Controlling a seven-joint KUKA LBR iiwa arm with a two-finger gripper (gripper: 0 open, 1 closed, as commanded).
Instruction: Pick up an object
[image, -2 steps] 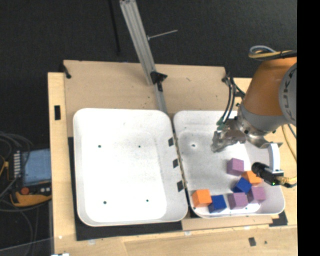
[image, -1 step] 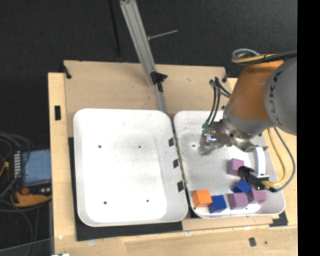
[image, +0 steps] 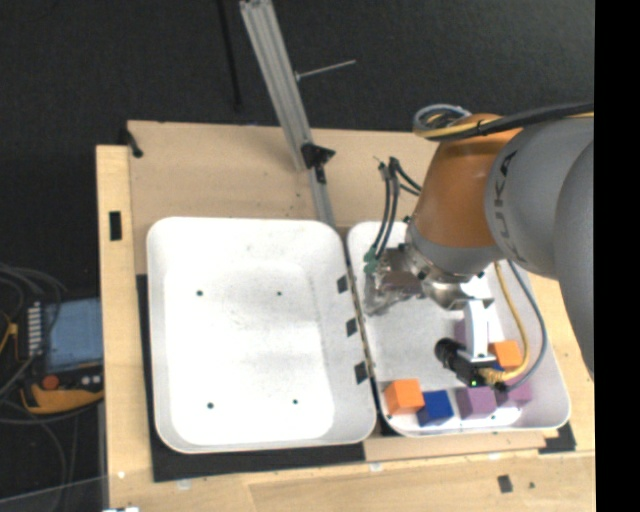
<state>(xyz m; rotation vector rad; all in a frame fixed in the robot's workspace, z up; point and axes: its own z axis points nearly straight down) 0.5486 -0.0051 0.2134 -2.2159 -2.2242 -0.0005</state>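
My gripper (image: 383, 290) hangs low over the left part of the right bin (image: 430, 330), close to the wall it shares with the left bin. Along the right bin's front wall lie an orange block (image: 404, 395), a blue block (image: 436, 408) and a purple block (image: 478, 402), side by side. A second orange block (image: 508, 352) sits further right, partly behind the robot's cable. All these blocks lie in front of and to the right of the gripper, apart from it.
The left bin (image: 250, 330) stands beside the right one on the wooden bench (image: 200, 170). A slanted metal pole (image: 285, 90) rises behind the bins. The bulky arm (image: 500, 190) covers the right bin's back right part.
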